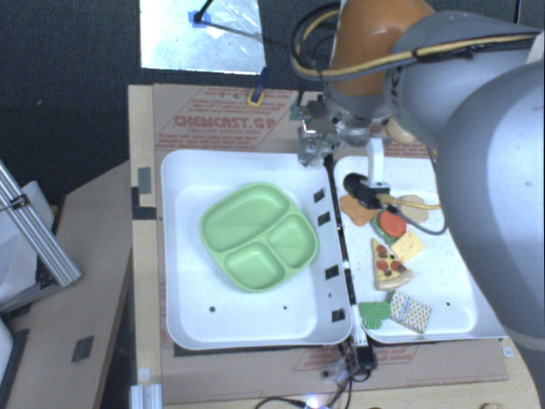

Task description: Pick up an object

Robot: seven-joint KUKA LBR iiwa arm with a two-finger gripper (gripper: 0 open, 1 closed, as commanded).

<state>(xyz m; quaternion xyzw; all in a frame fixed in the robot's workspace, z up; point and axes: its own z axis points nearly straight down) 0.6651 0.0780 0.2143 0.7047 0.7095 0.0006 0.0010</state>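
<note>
My tool — at far corner of left bin; state I cannot tell.
Green tray inside it; pizza slice in right bin.

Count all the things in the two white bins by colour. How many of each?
Green: 2, the divided plate and a small leafy piece
Orange: 1, a flat piece
Red: 1, a round slice
Yellow: 1, a square slice
Tan: 1, a curved piece
Mixed colours: 2, a pizza slice and a speckled square
Total: 8
</note>
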